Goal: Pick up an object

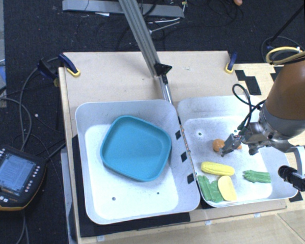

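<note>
In the right bin (193, 111) lie a small orange ball (218, 145), a yellow banana-shaped piece (217, 168), a pale yellow oval piece (227, 188), a green ridged piece (210, 189) and a small green piece (257, 176). My gripper (231, 146) comes in from the right and hangs just right of the orange ball, its dark fingers pointing left at it. Whether it touches the ball is unclear. The left bin (95, 198) holds a blue square plate (136, 148).
A slanted metal pole (143, 35) rises behind the bins. Clamps sit on the bench's back edge. A pendant (15, 177) and cables lie on the floor at left. The arm's body (289, 101) overhangs the right bin's right side.
</note>
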